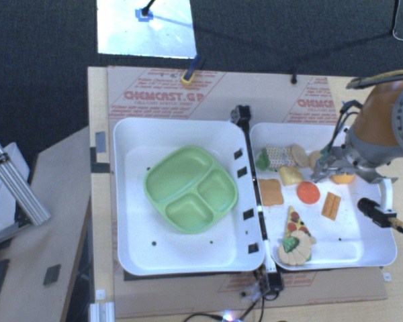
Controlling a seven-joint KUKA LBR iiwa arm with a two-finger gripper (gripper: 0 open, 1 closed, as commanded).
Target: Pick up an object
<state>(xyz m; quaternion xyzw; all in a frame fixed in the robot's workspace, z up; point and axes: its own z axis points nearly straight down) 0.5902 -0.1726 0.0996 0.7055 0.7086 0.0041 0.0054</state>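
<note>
Camera view, right side: gripper (324, 168) low in the right bin (376, 250), just left of the yellow piece (343, 177), red round piece (309, 192) below-left.

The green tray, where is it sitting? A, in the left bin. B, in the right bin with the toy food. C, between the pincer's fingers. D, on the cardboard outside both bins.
A: the green tray lies flat in the left bin, alone there, while the toy food is in the right bin.
</note>
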